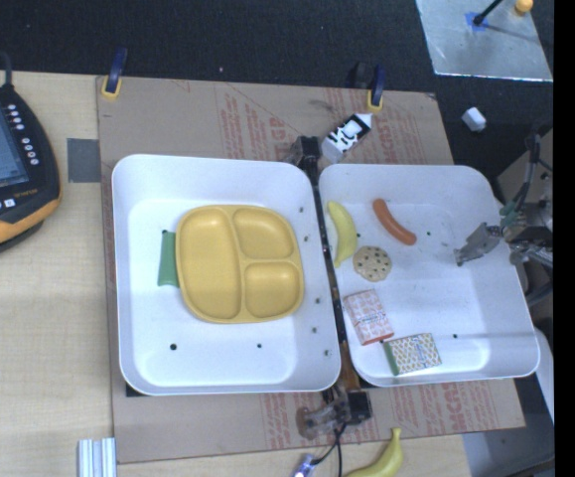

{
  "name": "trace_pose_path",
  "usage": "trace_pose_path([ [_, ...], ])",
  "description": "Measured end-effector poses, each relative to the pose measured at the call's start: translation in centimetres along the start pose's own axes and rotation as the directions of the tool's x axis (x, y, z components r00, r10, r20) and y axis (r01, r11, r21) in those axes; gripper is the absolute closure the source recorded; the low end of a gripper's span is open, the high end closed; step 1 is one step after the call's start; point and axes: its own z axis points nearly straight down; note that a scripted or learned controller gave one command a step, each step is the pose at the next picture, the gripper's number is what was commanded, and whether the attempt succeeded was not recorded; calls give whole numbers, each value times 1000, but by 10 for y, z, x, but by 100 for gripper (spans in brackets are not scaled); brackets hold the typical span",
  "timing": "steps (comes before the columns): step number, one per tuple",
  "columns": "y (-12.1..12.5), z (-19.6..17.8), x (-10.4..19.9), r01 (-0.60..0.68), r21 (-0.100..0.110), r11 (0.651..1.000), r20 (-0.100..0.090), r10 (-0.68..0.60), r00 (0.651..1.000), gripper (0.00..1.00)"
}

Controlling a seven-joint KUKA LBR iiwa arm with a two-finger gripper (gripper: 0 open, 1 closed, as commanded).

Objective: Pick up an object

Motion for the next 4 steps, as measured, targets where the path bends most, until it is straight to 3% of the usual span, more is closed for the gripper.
trace_pose_path([
  [1,-12,125,27,2,1,1000,0,-2,1000,0],
  [2,36,38,95,0,-1,1000,0,0,1000,0],
  [3,78,125,95,3,1,1000,2,-3,1000,0],
  [4,79,114,95,5,2,1000,1,-5,1000,100],
])
